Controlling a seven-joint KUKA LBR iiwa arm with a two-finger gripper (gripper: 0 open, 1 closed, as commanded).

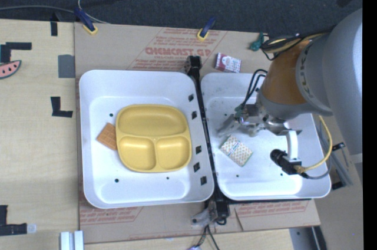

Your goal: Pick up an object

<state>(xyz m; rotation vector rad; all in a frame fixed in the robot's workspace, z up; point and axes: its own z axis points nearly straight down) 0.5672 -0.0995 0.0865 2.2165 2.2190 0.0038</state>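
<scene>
hovering low in right bin [306, 187], gripper [238, 123] sits just far of small patterned packet [237, 150]; cannot tell pincer state. packet lies flat on bin floor, left of centre. left bin [97, 184] holds yellow divided plate [154, 137] over brown cracker [107, 136].

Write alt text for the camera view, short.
The arm's claw sits low in the right bin, just above a small patterned packet. The left bin holds a yellow divided plate overlapping a brown flat piece.
</scene>
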